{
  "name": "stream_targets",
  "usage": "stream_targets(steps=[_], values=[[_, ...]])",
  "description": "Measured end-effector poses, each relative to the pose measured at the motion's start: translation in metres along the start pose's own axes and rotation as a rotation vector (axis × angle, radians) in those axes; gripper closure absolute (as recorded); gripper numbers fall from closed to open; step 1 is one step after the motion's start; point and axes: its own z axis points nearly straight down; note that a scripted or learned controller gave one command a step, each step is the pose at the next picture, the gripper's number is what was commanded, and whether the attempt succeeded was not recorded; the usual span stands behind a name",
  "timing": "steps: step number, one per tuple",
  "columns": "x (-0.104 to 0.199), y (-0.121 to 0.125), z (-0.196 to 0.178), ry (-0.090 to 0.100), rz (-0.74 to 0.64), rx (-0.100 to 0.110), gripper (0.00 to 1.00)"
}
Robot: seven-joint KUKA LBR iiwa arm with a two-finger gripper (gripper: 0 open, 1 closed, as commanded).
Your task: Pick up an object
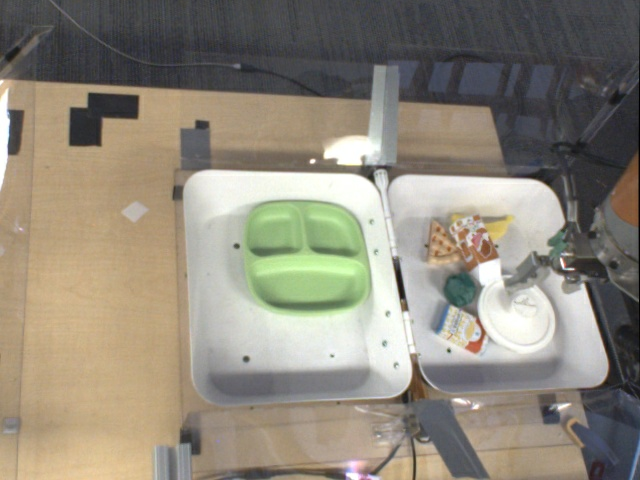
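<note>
White dish (517,318) sits directly under gripper (527,269); finger state cannot be told; snack packet (461,327) just left of dish.

Light wooden bench (90,298) against dark carpeted floor (300,13)

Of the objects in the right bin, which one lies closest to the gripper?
The white round lid, directly beside the gripper; the other objects lie farther left.
</note>
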Motion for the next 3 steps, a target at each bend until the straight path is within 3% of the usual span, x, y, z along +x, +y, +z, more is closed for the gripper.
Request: stream_targets(steps=[1, 2, 3], values=[[0.019, 0.055, 0.109, 0.000, -0.235, 0.000, 0.00], [0.016, 0.126, 0.147, -0.001, -0.294, -0.005, 0.00], [0.029, 0.175, 0.149, 0.003, -0.130, 0.028, 0.00]])
